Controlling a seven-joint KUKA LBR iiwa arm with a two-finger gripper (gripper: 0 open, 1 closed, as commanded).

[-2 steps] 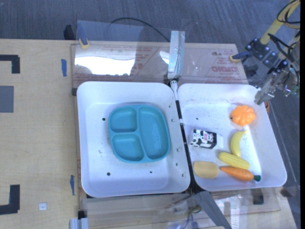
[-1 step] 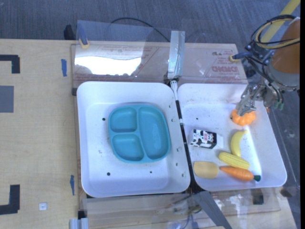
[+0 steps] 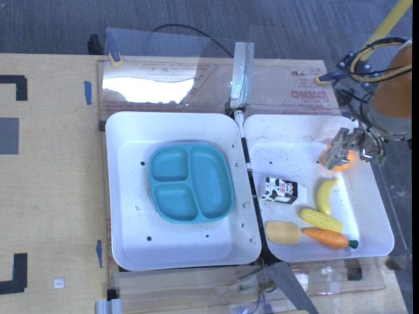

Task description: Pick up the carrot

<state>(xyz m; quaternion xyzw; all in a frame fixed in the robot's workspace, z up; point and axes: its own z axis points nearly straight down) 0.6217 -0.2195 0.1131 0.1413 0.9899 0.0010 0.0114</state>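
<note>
The carrot (image 3: 325, 238), orange with a dark green tip pointing right, lies flat near the front edge of the right bin (image 3: 380, 241). My gripper (image 3: 341, 149) hangs over the far right part of that bin, well behind the carrot and apart from it. Directly beneath the gripper sits a small orange object (image 3: 335, 159), partly hidden by it.
A yellow corn cob (image 3: 321, 219) lies against the carrot's far side, with a banana (image 3: 326, 195) behind it. A pale yellow lump (image 3: 283, 232) rests left of the carrot, and a black-and-white carton (image 3: 280, 190) beyond. The left bin (image 3: 124, 175) holds a blue divided plate (image 3: 191, 182).
</note>
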